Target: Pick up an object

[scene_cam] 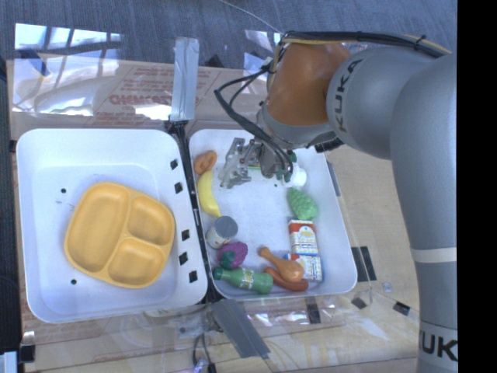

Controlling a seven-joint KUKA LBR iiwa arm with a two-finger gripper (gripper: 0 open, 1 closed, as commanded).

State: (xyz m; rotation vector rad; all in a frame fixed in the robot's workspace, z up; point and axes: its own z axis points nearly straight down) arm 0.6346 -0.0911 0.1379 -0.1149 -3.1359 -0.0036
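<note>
Hanging over the upper part of the right bin (342, 231), the gripper (237, 165) points down and leftward from the grey arm (388, 99), its metal fingers standing a little apart with white bin floor showing between them and nothing caught there. Just to its left lie the likeliest candidates: a yellow banana (208, 194) stretched along the bin's left wall, with a small orange piece (205, 162) touching its upper end. The banana looks like moulded plastic toy food, so I judge it light, stiff and somewhat slick; closing across its narrow middle, at right angles to its length, should hold better than pinching a tapered end. Lower in the same bin sit a grey-capped round object (224, 228), a purple piece (232, 252), a green bottle (245, 279), an orange drumstick-like toy (281, 268), a small carton (304, 247) and a knobbly green item (303, 204), all close-packed, which would crowd any grasp there. The left bin (39, 208) bears a yellow divided plate (118, 234), well apart from the gripper.
</note>
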